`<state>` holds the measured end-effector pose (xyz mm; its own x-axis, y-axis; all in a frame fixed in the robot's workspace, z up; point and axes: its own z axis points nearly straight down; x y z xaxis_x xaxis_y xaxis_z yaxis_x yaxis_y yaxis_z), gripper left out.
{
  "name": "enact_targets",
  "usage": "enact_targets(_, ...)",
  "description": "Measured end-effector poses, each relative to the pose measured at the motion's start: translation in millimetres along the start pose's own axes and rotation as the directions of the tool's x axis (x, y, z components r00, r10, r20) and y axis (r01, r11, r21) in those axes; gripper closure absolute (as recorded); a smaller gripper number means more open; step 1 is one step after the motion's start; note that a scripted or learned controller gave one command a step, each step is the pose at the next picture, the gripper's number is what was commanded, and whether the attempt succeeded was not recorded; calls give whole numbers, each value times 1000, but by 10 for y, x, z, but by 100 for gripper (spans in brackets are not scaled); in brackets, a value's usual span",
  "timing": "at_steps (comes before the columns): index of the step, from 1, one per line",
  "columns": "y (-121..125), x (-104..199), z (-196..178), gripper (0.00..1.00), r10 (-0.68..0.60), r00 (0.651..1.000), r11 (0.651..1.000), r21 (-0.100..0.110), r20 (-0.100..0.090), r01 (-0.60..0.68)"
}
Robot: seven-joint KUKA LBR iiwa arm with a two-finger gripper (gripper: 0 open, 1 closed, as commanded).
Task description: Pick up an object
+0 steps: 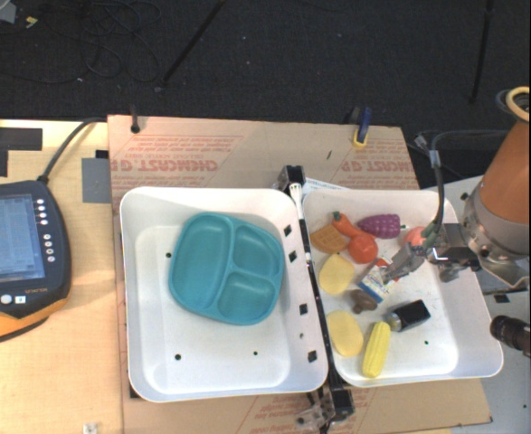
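Observation:
The right bin (469, 351) holds several toy items: a purple grape bunch (380, 225), an orange piece (331, 237), a red tomato (365, 248), two pale yellow pieces (336, 275) (345, 333), a yellow corn cob (376, 349), a black block (408, 316), a small blue-and-white item (372, 288) and a brown bit (363, 303). My gripper (399, 268) reaches in from the right and hangs low over the middle of this bin, just right of the tomato and directly above the blue-and-white item. A salmon-red piece (416, 236) shows just behind it.
The left bin (147, 351) carries a teal divided plate (227, 268). A black divider (306, 278) runs between the bins. A handheld control pendant (16, 242) lies at the left on the bench. The arm's orange band (509, 174) rises at the right edge.

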<state>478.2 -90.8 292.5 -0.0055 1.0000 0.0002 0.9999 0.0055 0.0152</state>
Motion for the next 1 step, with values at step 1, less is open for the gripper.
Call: enact_targets(1, 347, -445, 1124, 0, 7, 1000, 1000, 25, 0, -7)
